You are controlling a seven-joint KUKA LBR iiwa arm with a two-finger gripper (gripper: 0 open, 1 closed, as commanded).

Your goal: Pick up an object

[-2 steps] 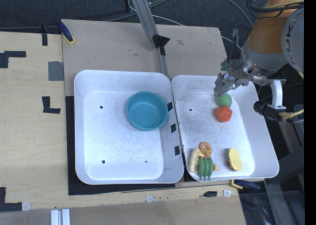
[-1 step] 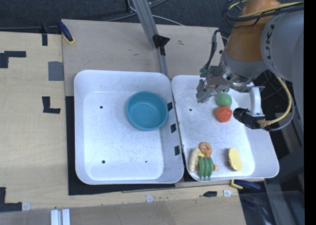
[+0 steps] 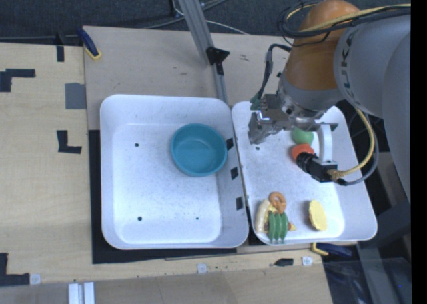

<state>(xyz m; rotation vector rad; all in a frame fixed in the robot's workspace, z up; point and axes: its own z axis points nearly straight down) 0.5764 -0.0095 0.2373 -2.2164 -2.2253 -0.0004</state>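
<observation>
Green object (image 3: 302,135) just right of fingers (image 3: 256,135), over right bin (image 3: 357,229)

The grey arm (image 3: 373,63) reaches in from the right, its orange band (image 3: 323,43) bulging above the wrist; the gripper (image 3: 257,135) points downward at the arm's left end; yellow and black cables loop along its side.

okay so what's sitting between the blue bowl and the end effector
No object: in the camera view, the stretch between the blue bowl and the end effector holds the meeting rims of the left bin and right bin.
</observation>
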